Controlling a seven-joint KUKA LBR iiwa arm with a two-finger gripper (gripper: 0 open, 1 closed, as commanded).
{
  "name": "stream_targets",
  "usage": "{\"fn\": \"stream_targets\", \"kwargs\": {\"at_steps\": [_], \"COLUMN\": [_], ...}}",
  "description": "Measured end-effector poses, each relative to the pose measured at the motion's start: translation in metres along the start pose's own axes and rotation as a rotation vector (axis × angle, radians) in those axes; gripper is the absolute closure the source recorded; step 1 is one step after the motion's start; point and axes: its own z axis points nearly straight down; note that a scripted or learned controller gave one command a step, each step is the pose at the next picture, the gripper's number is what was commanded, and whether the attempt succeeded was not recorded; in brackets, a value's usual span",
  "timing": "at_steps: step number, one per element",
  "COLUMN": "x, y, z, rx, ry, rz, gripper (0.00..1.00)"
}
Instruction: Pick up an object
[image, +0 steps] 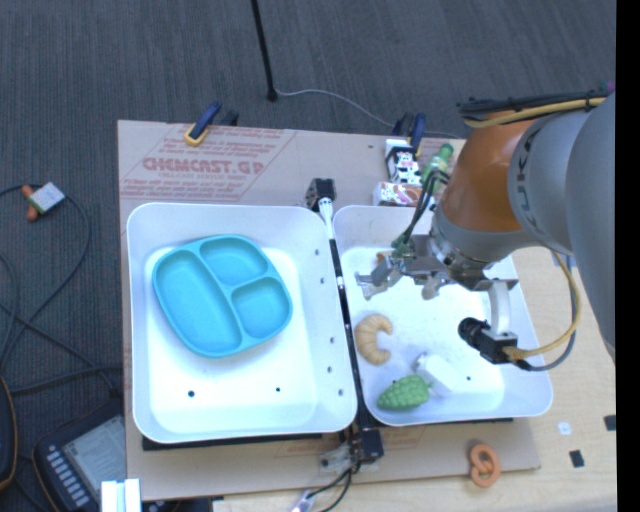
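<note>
Brown bench board (215, 165) lettered "CHEMCAST.GP"

Right bin (520, 400): crowded along its near-left part. Croissant (375, 337) near the left wall, green grape bunch (404, 392) just below it at the near edge, small white piece (424, 365) just beside the grapes. Open floor between croissant and the right wall, also the near-right corner. Arm (500, 190) and gripper (405, 275) hang over the far half, blocking entry from the right there; black cable fitting (485, 340) juts over the right-centre.

Left bin (150, 380): blue divided plate (222, 293) fills the centre and far-left. Free strip along the near wall and the right side by the divider (340, 300).
</note>
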Motion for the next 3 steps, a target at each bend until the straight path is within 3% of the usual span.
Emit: {"fn": "stream_targets", "kwargs": {"at_steps": [1, 2, 3], "x": [-0.060, -0.062, -0.063], "y": [-0.065, -0.063, 0.040], "z": [0.098, 0.087, 0.028], "rx": [-0.001, -0.009, -0.005], "ry": [-0.001, -0.005, -0.002], "rz": [0.003, 0.005, 0.000], "gripper": [0.00, 1.00, 1.00]}}
